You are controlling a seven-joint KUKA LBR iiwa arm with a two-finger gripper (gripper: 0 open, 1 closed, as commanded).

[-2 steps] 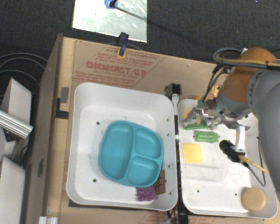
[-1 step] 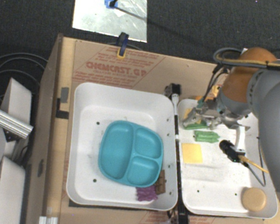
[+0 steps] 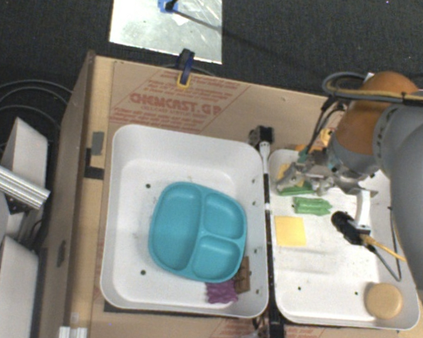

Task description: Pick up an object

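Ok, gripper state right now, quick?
Gripper: cannot be told from this view; it is over the right bin, near a green object.

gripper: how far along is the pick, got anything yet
Done: nothing looks lifted; the yellow square, tan disc and green pieces lie in the right bin. In hand: the gripper is down at the green pieces near that bin's far left corner; a grasp cannot be confirmed. Left: grip one and lift it.

Even overhead light; white bins bright, slightly washed; glare on shiny sheet; soft focus; shadows faint.
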